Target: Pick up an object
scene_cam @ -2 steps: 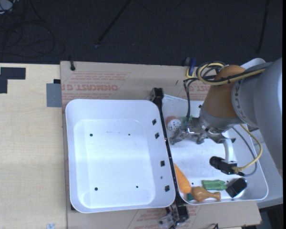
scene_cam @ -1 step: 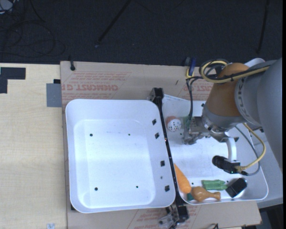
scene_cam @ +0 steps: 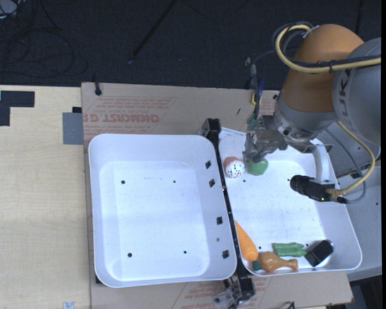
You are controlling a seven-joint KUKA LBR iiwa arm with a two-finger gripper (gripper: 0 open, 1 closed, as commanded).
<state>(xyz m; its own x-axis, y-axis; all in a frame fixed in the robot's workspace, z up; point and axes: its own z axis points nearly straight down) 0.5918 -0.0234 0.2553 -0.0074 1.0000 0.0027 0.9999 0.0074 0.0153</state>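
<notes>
My gripper point(scene_cam: 255, 153) hangs low over the far left corner of the right bin point(scene_cam: 338, 221). Directly under its tip lies a small green object point(scene_cam: 260, 167), partly covered by the gripper. A white ball with dark and red specks point(scene_cam: 233, 167) rests just left of it, close to the divider between the bins. Whether the gripper touches the green object I cannot tell.
Along the right bin's near edge lie an orange carrot point(scene_cam: 245, 241), a green stick-like piece point(scene_cam: 288, 249), a tan-orange toy point(scene_cam: 276, 261) and a black block point(scene_cam: 319, 253). The left bin point(scene_cam: 96, 172) stands beside it. A black cable part point(scene_cam: 312, 188) hangs off the arm over the right bin.
</notes>
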